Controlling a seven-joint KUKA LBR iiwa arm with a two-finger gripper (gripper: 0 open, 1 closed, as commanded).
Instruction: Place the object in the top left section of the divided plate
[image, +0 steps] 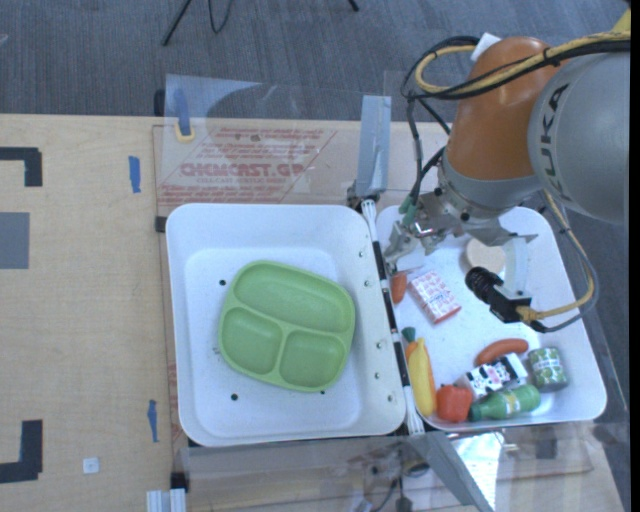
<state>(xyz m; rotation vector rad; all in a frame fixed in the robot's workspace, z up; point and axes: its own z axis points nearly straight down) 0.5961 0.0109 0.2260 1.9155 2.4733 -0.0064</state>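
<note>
My gripper (403, 243) hangs low over the near-left corner of the right bin (585, 395), hard by the wall between the two bins. Whether it is open or closed I cannot tell from this angle; my wrist covers most of it, and I see nothing held in it.

The task names no object. Closest under me lie a small carrot (399, 287) and, just beside it, a red-and-white packet (435, 297), so I judge one of these is my pick. The carrot touches the wall, which leaves little room on that side; I should set my grip along the wall, not across it, and come straight down.

The plate (288, 325) sits in the left bin (190, 300), tilted somewhat. Its one large section lies toward the far edge and two smaller ones toward me. I judge the target to be the far-left part, so I should lift clear of the wall, carry over and release low so the thing doesn't roll out.

Farther along my bin lie a corn cob (420, 372), a tomato (453, 402), a sausage (500, 350), a green bottle (508, 402) and a can (547, 368), well apart from my work.
</note>
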